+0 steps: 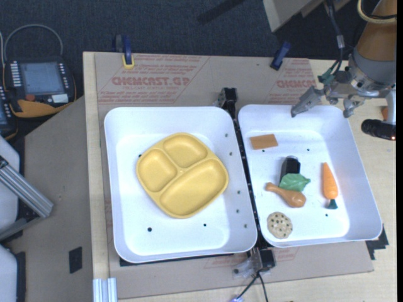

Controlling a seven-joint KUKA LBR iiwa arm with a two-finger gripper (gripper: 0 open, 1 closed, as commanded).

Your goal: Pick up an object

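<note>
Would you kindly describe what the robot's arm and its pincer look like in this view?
The arm is grey with a broad orange band above the wrist. Its pincer is pale grey metal with two slim, splayed fingers. A thin dark cable runs down beside the wrist.

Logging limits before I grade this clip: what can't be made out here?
- Black block, camera view: lower part covered by the green leaf-shaped piece, so its shape is unclear.
- Grey arm with orange band: cut off by the top right edge.
- Printing on the brown board: too faint to read fully.
</note>
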